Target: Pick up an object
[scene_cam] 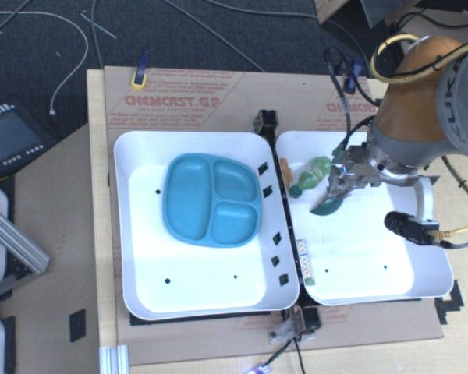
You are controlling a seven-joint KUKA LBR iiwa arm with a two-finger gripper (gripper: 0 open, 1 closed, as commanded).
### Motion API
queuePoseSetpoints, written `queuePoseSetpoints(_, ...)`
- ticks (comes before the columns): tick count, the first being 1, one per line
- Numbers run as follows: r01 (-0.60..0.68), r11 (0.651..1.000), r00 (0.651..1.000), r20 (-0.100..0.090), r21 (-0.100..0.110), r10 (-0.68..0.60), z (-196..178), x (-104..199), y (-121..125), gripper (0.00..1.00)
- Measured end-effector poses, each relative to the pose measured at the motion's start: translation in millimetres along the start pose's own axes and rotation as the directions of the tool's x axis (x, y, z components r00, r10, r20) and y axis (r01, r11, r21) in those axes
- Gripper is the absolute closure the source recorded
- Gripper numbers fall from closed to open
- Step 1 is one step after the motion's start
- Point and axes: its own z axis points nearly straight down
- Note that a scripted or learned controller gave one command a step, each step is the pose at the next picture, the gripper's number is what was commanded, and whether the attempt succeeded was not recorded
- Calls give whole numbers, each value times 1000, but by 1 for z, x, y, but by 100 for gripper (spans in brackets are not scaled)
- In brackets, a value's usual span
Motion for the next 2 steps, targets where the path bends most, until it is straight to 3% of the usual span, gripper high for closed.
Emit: queuePoseSetpoints(2, 2, 1000, 1000, 0, -5, -2, -21, 117, -1, 100)
